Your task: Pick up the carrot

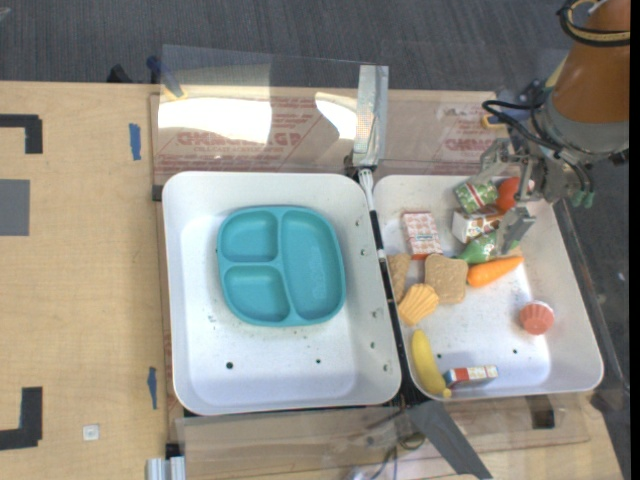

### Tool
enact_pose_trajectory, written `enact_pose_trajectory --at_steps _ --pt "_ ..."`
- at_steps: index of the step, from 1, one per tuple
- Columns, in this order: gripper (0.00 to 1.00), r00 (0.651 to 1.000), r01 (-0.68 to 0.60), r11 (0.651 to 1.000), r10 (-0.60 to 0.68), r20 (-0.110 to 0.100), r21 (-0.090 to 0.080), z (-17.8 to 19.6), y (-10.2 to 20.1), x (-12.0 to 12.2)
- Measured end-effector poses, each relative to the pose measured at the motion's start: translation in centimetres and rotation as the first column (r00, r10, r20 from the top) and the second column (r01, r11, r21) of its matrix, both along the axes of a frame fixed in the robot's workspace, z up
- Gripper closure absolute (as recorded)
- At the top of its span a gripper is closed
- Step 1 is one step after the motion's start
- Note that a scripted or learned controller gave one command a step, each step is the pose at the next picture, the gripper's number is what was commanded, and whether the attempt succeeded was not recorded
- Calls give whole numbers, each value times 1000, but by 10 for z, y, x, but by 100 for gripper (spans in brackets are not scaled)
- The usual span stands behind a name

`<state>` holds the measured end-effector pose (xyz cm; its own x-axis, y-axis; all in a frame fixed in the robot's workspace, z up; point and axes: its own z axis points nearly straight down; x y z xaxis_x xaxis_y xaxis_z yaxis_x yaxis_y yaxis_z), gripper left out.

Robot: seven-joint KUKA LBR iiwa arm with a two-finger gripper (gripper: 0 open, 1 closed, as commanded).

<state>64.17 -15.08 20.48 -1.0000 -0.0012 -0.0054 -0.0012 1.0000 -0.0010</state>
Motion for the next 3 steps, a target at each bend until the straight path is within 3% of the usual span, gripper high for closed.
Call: enact_pose_trajectory --at_steps 1,2,3 --pt "0 994 107 994 -107 22 0 -81 -10 -39" --pt "0 984 166 986 -166 64 0 -89 -4 -44" --pt "0 973 221 975 -220 75 2 -92 6 -76"
